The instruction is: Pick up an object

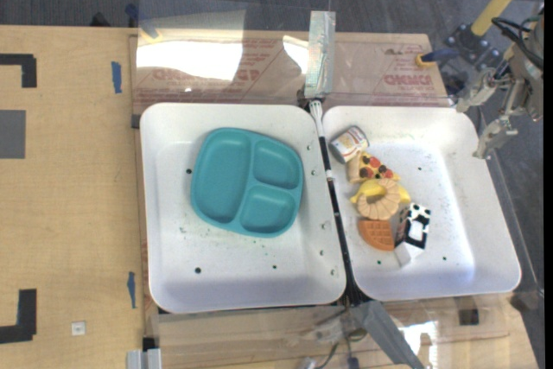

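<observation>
Nearest the camera, the front rims of the two white bins sit on the tabletop (69, 186), a cardboard-brown surface with black corner marks and bits of blue tape. In the left bin (164, 264) lies a teal divided plate (246, 181) with three compartments, nothing on it. In the right bin (467, 246) the graspable things are bunched against the near-left side, close to the wall between the bins: an orange waffle-like toy (377, 233) at the front, a small black-and-white piece (416, 226) just beside it, then a tan and yellow toy food (378, 197), a pizza-like slice with red dots (373, 166), and farthest, a small grey-and-white packet (348, 142). The cluster runs roughly front to back along that wall.

Farther back, clear plastic sheets stand behind the bins; faint reddish print shows on them but is too blurred to read.

The gripper (494, 130) hangs at the far-right edge of the right bin, above its rim. Whether it is spread or pressed together cannot be told from here, and nothing is seen in it. The pile lies well apart from it, toward the left and nearer the camera, so the coming move likely calls for a reach across the bare floor of the bin to the cluster
</observation>
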`<state>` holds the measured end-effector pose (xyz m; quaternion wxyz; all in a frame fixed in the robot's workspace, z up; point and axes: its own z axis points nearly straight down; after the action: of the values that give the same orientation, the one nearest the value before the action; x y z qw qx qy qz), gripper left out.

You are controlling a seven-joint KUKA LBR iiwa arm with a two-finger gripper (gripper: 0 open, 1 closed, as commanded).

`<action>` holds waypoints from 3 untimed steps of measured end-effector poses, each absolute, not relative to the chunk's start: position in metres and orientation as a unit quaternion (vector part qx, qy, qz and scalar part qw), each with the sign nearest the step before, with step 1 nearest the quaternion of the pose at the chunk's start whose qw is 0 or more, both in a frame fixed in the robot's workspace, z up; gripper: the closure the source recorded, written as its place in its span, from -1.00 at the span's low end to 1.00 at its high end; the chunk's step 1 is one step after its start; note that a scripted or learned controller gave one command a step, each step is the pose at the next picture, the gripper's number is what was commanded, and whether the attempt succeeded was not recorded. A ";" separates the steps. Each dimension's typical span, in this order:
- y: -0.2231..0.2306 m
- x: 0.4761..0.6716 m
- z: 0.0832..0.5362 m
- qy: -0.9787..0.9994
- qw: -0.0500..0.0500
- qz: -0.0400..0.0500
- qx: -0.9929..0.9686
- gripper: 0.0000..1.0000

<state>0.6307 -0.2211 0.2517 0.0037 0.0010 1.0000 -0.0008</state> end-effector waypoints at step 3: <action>-0.118 0.599 0.103 0.987 0.011 0.000 0.158 1.00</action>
<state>0.5990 -0.1181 0.1029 0.0112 0.1579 0.9874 -0.0002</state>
